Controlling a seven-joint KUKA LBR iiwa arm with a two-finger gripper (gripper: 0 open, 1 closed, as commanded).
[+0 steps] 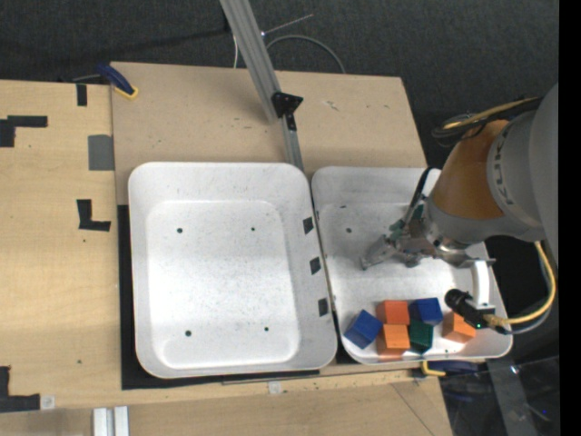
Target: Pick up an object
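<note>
Over the right bin [363, 193], the gripper [374, 260] hung with nothing visibly between its fingers; their spread I could not tell. Small blocks [399, 325] lay clustered near that bin's front edge. Reaching seemed underway; next, descend onto one block.

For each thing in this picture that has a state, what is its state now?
tool: low over the right bin's bare floor, nothing between its fingers
right bin: holds the blocks
left bin: no blocks in it
blocks: clustered at the right bin's near edge, apart from the tool
</note>
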